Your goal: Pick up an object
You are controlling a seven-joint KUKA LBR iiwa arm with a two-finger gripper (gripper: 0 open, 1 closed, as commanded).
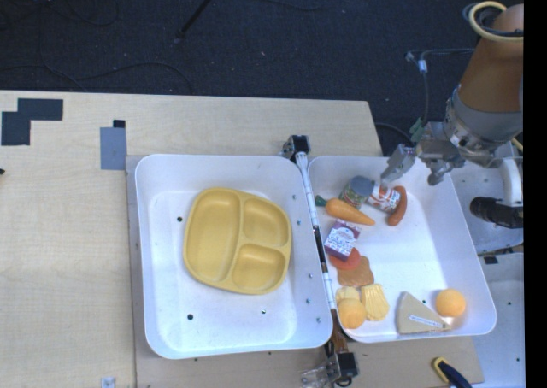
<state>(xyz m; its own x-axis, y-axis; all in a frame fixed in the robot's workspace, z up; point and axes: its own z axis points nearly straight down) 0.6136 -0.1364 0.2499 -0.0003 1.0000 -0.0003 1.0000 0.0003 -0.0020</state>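
The jaws (416,166) hang spread and empty over the right bin (466,249). The sausage (397,206), just at seven o'clock, should be straddled squarely before closing.

The pale wooden surface (68,249) bears two shallow white bins side by side. The left bin (154,309) touches the right bin (466,249) along their shared edge. Dark grey patches (111,147) mark the surface's far left part.

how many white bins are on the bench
2: the left bin holds a yellow divided plate; the right bin, touching it, holds the toy food.
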